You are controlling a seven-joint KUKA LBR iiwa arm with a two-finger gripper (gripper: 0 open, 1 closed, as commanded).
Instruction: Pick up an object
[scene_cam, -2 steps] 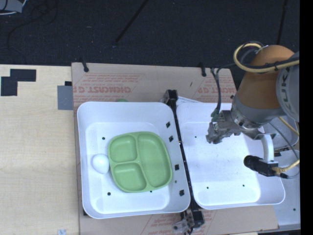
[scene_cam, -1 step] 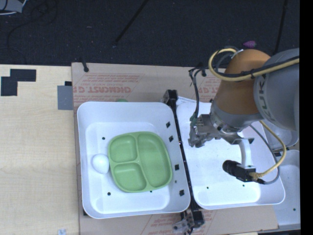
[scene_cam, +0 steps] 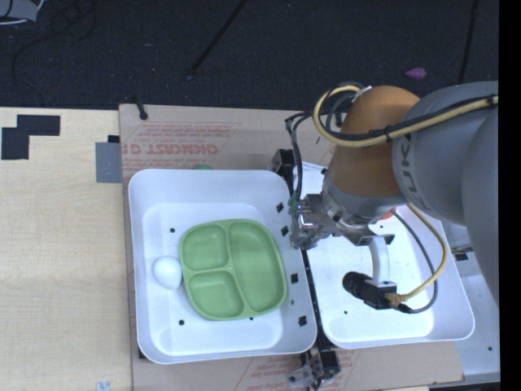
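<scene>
- My claw [scene_cam: 304, 228] sits low over the seam where the two bins meet, at the inner edge of the right bin [scene_cam: 456, 326]. My wrist and the orange band [scene_cam: 366, 149] cover most of it from above, so I cannot tell whether it is wide or narrow, or whether anything is in it.
- My arm [scene_cam: 460, 165] comes in from the right, and its grey bulk hides the far right corner of that bin.
- Bare white floor of the right bin shows in front of my wrist (whatever lies under the wrist itself is hidden).
- In the left bin [scene_cam: 140, 218] a green plate [scene_cam: 232, 269] with three compartments lies flat. It takes up the middle and right of the floor, and its right edge is near the wall on my claw's side.
- A small white ball [scene_cam: 168, 272] (or an egg, it is too small to tell) lies against or just beside the plate's left edge, between the plate and the bin's left wall.
- Both bins stand on a cardboard sheet [scene_cam: 203, 141]. Its red print is hard to read and partly covered by the bins.
- The sheet lies on the pale wooden tabletop [scene_cam: 57, 267], where a grey patch [scene_cam: 107, 161] and a black shape [scene_cam: 28, 133] show at far left.
- A small purple thing [scene_cam: 416, 73] lies on the dark floor [scene_cam: 203, 39] beyond, too small to name.
</scene>
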